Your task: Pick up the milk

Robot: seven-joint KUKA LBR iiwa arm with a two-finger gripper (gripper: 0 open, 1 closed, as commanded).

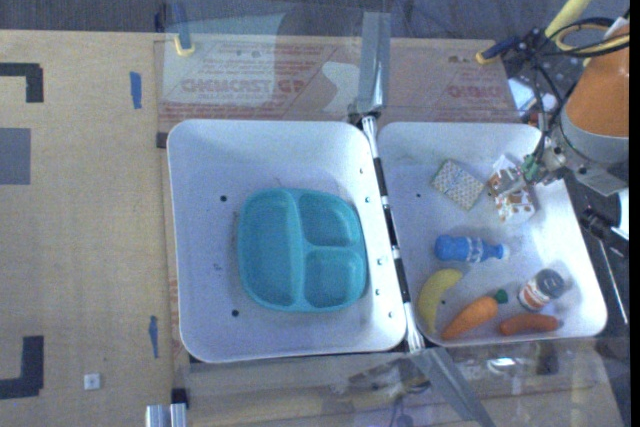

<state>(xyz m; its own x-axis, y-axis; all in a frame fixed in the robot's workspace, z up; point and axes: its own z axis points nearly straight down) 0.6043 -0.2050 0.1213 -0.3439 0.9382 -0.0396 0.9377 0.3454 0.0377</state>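
The milk (pixel 470 250) is a small blue bottle lying on its side in the middle of the right bin (pixel 575 245), its pale cap end pointing right. My gripper (pixel 513 189) hangs over the upper right part of that bin, up and to the right of the milk and apart from it. The grey arm with its orange band (pixel 605 95) comes in from the right edge. Nothing shows in the gripper's grasp.
A checkered pouch (pixel 458 183) lies left of the gripper. Below the milk lie a banana (pixel 438 295), a carrot (pixel 472 315), a small jar (pixel 543 288) and a red sausage-like piece (pixel 528 324). The left bin (pixel 190 215) holds a teal divided plate (pixel 262 245).
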